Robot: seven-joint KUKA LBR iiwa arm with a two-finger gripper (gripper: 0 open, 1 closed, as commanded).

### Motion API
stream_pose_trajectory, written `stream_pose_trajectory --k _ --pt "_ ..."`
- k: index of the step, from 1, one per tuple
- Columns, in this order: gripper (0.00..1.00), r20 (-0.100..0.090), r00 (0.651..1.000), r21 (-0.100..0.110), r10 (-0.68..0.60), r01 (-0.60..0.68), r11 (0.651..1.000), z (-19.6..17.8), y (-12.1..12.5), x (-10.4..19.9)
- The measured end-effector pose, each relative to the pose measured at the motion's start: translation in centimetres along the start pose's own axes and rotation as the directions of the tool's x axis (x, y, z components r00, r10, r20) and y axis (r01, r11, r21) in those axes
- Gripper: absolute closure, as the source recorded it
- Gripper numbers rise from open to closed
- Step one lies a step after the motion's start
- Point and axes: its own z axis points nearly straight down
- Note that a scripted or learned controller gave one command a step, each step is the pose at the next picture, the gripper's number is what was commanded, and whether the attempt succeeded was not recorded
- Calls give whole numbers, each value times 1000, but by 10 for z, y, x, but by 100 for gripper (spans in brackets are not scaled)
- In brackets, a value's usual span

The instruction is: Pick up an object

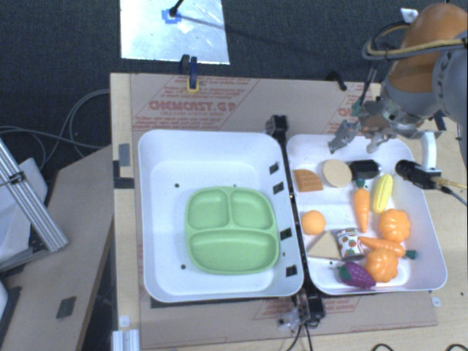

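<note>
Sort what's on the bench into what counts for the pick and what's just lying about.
For the pick:
gripper, open above the right bin
toy food in that bin: corn, carrot, orange, pumpkin, grapes, bread slice, round cracker

Lying about:
green tray in the left bin
foil sheet
clamp

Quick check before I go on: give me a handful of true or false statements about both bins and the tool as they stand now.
1. The green divided plate lies in the left bin. True.
2. The tool grips the corn cob. False: it hangs open above the right bin's far edge, nothing between its fingers.
3. The purple grapes lie near the right bin's front edge. True.
4. The carrot lies in the left bin. False: it is in the right bin, beside the corn cob.
</note>
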Motion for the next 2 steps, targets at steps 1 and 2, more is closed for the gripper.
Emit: stream_pose_trajectory --k 1,2 --pt "0 1 1000 -10 -2 2 1000 -7 2 0" --pt "0 1 1000 -5 0 0 1000 58 1 -1"
